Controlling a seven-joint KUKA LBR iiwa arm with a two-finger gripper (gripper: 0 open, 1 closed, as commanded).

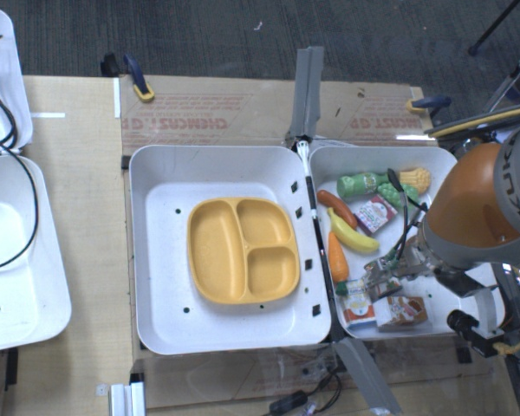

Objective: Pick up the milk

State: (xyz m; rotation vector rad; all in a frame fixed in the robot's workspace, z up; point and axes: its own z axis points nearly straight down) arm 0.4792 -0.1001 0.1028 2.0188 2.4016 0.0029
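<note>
The milk [358,305], a small white carton, is seen lying in the near left corner of the right bin [442,156], just beside the carrot [337,258]. The claw [383,273] is poised close above it, slightly right and farther back; its state cannot be told.

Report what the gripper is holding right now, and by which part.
It cannot be told. The gripper sits low in the right bin, just above the milk, but nothing is plainly seen between its fingers.

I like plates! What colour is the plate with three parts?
Yellow-orange divided plate, clearest in the camera view.
</note>
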